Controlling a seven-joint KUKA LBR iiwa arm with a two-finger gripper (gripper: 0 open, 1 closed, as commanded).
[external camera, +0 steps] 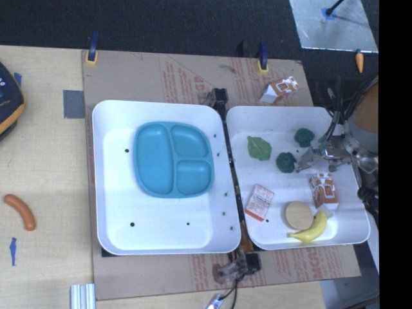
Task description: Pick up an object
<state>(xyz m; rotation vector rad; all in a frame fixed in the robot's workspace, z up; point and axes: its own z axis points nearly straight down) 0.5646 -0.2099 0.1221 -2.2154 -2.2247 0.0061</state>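
divided plate (172, 158) in left bin (109, 230)

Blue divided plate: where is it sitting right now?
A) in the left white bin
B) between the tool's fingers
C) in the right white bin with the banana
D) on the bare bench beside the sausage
A: the blue divided plate lies flat inside the left white bin, apart from the banana in the right white bin.

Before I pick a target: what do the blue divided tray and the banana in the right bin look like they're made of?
The blue divided tray looks like moulded plastic: one even colour, smooth matte surface, rounded compartments. The banana is probably a plastic or rubber toy, judging by its uniform yellow and faint sheen, though the view is too coarse to rule out real fruit.
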